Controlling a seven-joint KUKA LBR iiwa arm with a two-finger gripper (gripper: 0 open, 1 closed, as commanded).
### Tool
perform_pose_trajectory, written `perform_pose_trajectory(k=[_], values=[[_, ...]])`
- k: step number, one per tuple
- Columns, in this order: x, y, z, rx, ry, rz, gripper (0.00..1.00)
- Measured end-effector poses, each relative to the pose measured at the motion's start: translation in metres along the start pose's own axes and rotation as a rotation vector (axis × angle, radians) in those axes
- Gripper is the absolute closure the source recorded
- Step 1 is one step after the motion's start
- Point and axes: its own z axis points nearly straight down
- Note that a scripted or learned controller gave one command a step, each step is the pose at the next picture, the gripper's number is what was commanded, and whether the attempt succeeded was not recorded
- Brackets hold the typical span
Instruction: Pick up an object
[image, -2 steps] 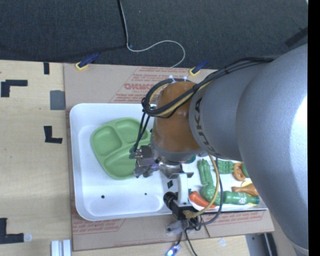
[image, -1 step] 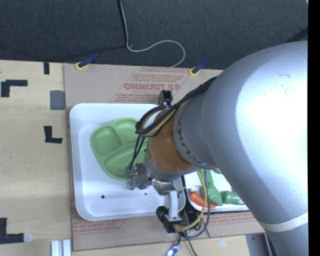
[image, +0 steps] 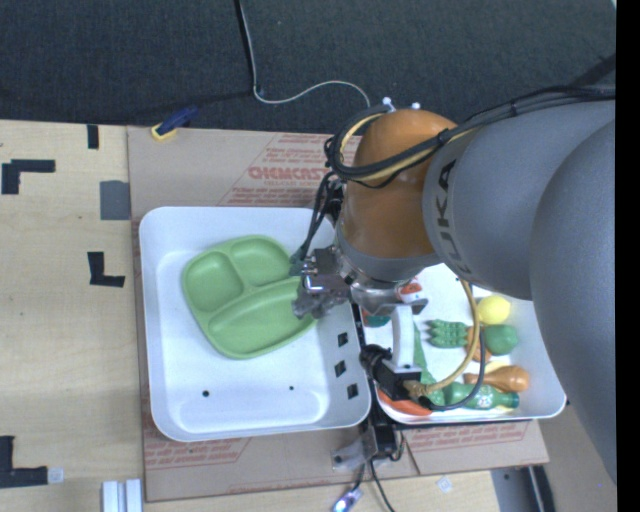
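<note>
Red print runs across the cardboard sheet (image: 262, 172) lying under the two bins, near its far edge. It looks like a brand name in block capitals with a smaller line beneath, but from here the letters are too blurred to read with any certainty. More red print shows on the same cardboard at the near edge, under the right bin, equally unreadable. On the grey arm (image: 520, 200), part of a dark vertical word shows beside the orange band, seemingly "KUKA", cut off by the curve.
</note>
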Motion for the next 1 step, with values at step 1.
perform_pose_trajectory(k=[1], values=[[-0.0094,-0.0143,-0.1542,-0.001,0.002,-0.001,1.00]])
